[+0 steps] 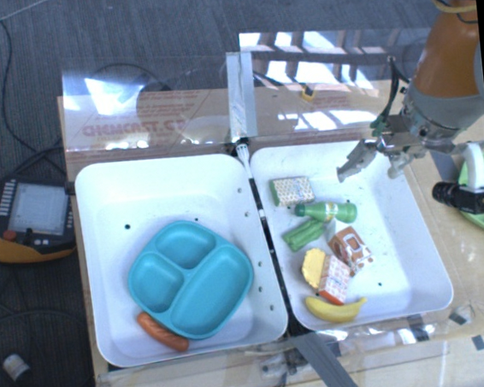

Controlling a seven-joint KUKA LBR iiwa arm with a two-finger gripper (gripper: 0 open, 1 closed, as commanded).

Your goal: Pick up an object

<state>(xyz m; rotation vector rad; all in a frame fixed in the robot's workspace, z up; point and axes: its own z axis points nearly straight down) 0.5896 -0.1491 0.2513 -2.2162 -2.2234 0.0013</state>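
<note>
From the camera above the bench, my pincer (374, 159) hung over the far part of the right bin (419, 238), my arm (448, 64) reaching in from the right. Its fingers were spread apart with nothing between them. Below and to the left of it, all apart from my fingers, lay a small speckled packet (292, 191), a green bottle (327, 213), a green cucumber-like piece (303, 234), a brown and white carton (351, 248), a yellow wedge (314, 267), a red and white pack (336, 283) and a banana (335, 308) near the front wall. In the left bin (104, 194) a blue divided plate (191, 277) sat with a sausage (162, 331) tucked at its front edge.
</note>
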